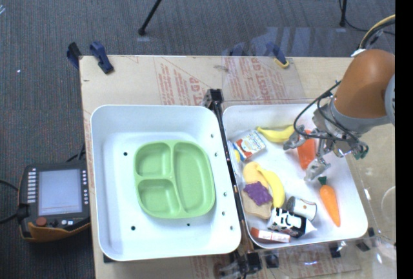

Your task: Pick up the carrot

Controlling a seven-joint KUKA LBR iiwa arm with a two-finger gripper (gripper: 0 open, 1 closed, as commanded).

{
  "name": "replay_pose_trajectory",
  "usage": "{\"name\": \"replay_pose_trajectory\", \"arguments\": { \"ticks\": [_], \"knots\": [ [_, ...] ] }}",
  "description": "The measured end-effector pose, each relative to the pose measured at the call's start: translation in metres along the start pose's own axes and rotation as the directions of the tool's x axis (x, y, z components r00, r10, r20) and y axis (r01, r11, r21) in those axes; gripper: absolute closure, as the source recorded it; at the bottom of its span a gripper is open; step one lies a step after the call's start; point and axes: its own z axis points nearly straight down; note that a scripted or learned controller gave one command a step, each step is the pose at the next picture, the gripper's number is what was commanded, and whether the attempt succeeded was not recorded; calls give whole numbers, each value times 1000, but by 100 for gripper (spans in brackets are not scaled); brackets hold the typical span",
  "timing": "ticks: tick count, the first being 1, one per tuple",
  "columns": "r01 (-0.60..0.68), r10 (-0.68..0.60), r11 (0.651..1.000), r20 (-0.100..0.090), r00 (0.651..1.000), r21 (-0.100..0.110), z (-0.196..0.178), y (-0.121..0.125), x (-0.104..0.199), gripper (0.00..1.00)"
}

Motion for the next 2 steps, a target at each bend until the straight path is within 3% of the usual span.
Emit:
{"name": "replay_pose_trajectory", "arguments": {
  "ticks": [1,2],
  "knots": [
    [-72,72,997,2,997,2,-2,26,79,0],
    [-62,62,998,7,998,2,-12,29,74,100]
  ]
}}
